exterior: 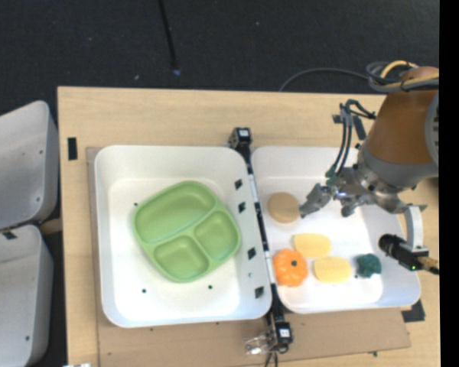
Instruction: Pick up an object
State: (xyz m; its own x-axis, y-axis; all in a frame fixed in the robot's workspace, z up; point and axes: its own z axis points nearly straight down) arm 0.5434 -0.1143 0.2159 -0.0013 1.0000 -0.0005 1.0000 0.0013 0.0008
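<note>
The right bin (291,159) holds several small objects. A tan round piece (283,207) lies near the bin's left wall. In front of it lie two pale yellow pieces (312,245) (332,269), an orange pumpkin-shaped piece (291,267) and a small dark green piece (368,264). My gripper (331,202) hangs over the middle of this bin, just right of the tan piece and behind the yellow ones. Its fingers (315,200) are spread open with nothing between them.
The left bin (107,205) holds a green divided plate (187,230). A ridge with black clips (254,220) separates the two bins. The grey and orange arm (402,140) covers the right bin's far right side, with cables above it.
</note>
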